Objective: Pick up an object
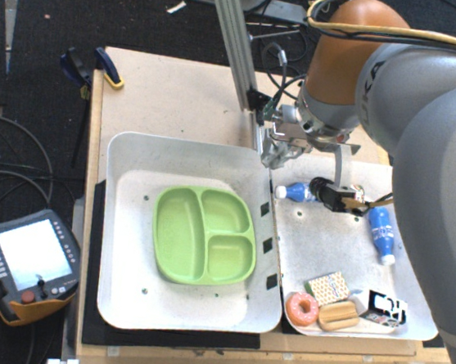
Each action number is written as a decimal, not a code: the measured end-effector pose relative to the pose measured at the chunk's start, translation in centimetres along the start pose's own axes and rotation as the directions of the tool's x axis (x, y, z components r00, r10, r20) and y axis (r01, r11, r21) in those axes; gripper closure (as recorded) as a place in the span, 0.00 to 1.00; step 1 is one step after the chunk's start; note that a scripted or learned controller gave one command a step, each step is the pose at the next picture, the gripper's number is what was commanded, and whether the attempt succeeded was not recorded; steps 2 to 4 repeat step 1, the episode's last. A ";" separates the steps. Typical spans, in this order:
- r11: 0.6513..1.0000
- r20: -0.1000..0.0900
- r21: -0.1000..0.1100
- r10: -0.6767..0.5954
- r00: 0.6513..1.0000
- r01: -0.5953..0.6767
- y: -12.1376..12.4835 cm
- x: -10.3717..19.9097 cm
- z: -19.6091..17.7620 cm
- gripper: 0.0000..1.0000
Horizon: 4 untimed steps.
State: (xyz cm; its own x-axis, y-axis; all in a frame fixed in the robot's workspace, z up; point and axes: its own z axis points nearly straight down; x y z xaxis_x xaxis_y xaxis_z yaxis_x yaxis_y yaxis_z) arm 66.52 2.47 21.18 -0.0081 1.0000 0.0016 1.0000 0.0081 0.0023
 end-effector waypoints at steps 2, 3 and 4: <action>1.000 -0.001 -0.001 0.000 1.000 0.000 0.9 5.8 -0.8 1.00; 1.000 -0.001 -0.001 0.000 1.000 0.000 0.9 5.8 -0.8 1.00; 1.000 -0.001 -0.001 0.000 1.000 0.000 0.9 5.8 -0.8 1.00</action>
